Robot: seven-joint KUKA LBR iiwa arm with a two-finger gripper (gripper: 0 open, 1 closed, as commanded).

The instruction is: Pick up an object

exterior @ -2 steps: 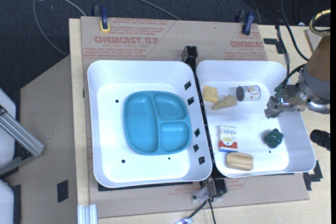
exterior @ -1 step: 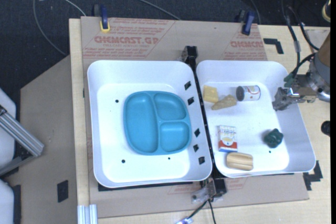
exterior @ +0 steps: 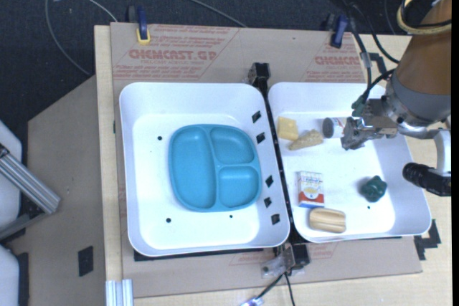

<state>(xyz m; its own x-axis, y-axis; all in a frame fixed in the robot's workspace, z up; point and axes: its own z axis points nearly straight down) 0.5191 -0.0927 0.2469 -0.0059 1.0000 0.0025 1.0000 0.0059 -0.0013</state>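
Two-finger metal gripper [exterior: 353, 134] hangs low in the right-hand white plastic bin [exterior: 409, 226]; whether anything is gripped cannot be told. Just left of the gripper lies a small grey cylinder [exterior: 328, 127]. Judged light, rigid, prone to rolling; grasp across its round sides.

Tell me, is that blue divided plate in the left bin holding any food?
Empty. The blue plate sits flat in the left bin, and all three of its compartments show bare blue.
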